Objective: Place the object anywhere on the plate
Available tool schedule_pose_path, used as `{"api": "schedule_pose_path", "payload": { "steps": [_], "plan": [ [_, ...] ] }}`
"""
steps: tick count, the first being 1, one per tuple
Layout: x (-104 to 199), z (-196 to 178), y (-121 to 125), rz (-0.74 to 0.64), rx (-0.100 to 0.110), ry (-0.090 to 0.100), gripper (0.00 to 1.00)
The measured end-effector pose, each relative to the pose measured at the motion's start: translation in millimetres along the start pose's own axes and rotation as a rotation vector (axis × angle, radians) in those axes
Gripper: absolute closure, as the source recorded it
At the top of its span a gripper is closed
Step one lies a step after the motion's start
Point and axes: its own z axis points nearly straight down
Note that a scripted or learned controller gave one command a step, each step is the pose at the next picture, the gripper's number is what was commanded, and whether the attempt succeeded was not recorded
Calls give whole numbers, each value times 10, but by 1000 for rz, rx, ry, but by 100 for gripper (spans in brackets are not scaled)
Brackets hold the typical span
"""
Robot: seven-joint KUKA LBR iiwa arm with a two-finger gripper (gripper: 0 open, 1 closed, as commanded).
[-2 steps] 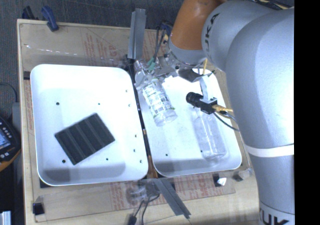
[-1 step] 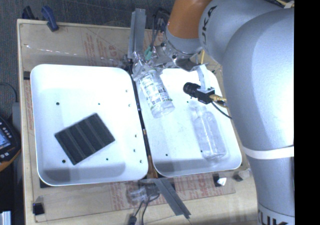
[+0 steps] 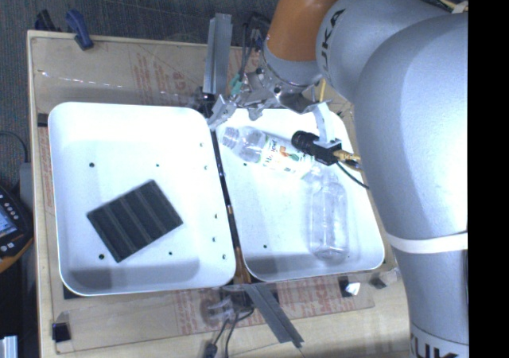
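Observation:
A dark ridged rectangular plate lies flat in the left bin, toward its front left. In the right bin a clear plastic bottle with a coloured label lies on its side near the back. A second clear bottle lies along the right wall. My gripper hangs at the back left corner of the right bin, just above and behind the labelled bottle's end. Nothing is seen in its grasp.
The divider between the two bins runs right below the gripper. A black cable with a connector crosses over the right bin. The bulky grey arm covers the bench's right side. A metal bracket stands behind the bins.

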Motion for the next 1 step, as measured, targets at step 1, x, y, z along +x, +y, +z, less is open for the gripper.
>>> {"api": "schedule_pose_path", "payload": {
  "steps": [1],
  "plan": [
    [185, 196, 40, -69, 2, 1, 0]
  ]
}}
